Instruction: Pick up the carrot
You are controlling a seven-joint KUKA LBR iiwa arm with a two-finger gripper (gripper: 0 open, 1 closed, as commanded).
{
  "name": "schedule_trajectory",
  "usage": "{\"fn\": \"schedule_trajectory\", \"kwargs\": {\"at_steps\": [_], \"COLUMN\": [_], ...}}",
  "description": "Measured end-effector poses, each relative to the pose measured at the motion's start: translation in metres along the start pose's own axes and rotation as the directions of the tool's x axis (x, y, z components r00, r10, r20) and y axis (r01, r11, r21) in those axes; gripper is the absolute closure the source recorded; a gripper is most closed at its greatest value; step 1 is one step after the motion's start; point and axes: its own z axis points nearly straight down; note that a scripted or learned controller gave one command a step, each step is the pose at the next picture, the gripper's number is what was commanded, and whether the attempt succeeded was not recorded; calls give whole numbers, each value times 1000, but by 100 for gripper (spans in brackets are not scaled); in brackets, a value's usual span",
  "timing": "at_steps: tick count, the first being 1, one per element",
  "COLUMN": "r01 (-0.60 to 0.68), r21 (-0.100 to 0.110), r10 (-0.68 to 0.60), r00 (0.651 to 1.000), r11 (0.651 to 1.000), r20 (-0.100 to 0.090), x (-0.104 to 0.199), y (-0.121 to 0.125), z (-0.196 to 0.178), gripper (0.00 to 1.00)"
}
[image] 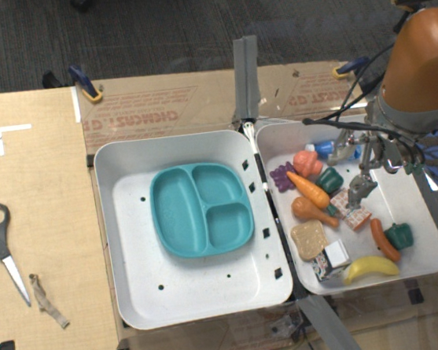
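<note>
Hovering just right of carrot, gripper w/ unclear finger state.

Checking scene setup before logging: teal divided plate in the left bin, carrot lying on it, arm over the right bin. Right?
Not quite. In the camera view the carrot lies in the right bin among the other toy food. The teal divided plate is in the left bin; the arm is over the right bin.

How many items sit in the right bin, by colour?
Orange: 3, the carrot, a drumstick-like piece, a small sausage shape
Green: 2
Purple: 1, grapes
Pink: 1
Yellow: 1, banana
Tan: 1, bread slice
Blue: 1
White or printed boxes: 2
Total: 12

The claw hovers over the bin.
</note>
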Motion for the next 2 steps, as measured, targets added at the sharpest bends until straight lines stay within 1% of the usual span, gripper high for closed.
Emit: {"fn": "schedule_trajectory", "kwargs": {"at_steps": [1, 2], "r01": [152, 155], "r21": [-1, 1], "r10": [-152, -155], "r00": [988, 988], "r11": [988, 988], "r20": [1, 5], "x": [3, 2], "y": [18, 19], "z": [96, 86], "gripper": [0, 100]}}
